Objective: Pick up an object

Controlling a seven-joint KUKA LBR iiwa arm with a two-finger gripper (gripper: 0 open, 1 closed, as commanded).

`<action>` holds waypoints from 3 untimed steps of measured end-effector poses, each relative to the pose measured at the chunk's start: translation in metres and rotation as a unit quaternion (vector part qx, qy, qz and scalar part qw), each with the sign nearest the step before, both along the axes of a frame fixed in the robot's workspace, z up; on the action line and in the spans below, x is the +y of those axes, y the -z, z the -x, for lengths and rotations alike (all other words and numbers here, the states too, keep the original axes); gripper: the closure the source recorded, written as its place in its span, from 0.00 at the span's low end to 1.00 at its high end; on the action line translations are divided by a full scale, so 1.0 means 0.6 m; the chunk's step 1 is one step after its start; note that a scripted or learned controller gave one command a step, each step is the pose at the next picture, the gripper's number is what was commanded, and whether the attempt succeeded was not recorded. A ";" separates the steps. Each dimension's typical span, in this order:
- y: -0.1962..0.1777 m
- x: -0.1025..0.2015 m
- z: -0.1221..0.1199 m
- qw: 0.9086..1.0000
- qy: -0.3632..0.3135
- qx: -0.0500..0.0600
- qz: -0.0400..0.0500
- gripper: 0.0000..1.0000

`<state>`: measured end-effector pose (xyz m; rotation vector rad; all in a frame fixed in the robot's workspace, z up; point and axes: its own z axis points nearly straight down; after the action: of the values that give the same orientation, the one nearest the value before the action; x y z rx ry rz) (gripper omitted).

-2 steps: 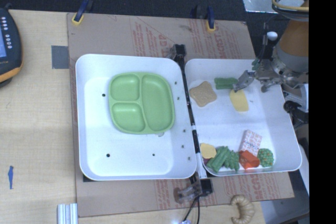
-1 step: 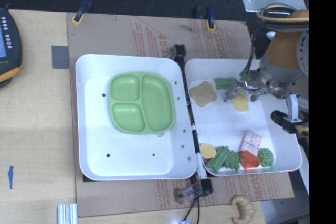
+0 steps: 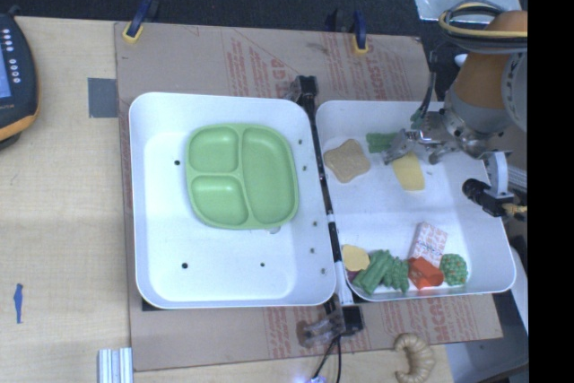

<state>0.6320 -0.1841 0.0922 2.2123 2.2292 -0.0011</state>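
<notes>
You have the arm [image 3: 484,76] reaching in from the right over the right bin [image 3: 489,233], with its gripper [image 3: 414,143] low over the upper part of that bin. You cannot tell from this view whether the jaws are open or closed, and nothing can be seen held between them. Just below the gripper lies a yellow block [image 3: 411,173], and just to its left a small green piece [image 3: 380,141] sits near the bin's far wall. Left of those, close to the wall between the bins, you see a tan slice of toast [image 3: 346,161]. Along the near edge of the same bin a cluster of play food lies close together: a yellow-orange piece [image 3: 355,257], a bunch of green beans [image 3: 380,272], a red piece [image 3: 424,272], a pink-and-white packet [image 3: 429,240] and a green broccoli floret [image 3: 455,267]. The left bin [image 3: 161,193] holds a green divided plate [image 3: 242,176], lying flat and well apart from the gripper. Both bins rest on a cardboard sheet [image 3: 224,58] on the wooden worktop [image 3: 54,220].
</notes>
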 end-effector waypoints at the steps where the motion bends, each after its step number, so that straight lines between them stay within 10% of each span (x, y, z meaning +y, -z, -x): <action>1: 0.001 0.021 0.030 1.000 0.002 0.003 0.000 0.00; 2: -0.031 0.006 -0.043 1.000 0.001 0.000 0.000 0.00; 3: 0.002 0.007 0.027 1.000 0.002 0.004 0.000 0.00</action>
<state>0.6160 -0.1798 0.0910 2.2198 2.2301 -0.0084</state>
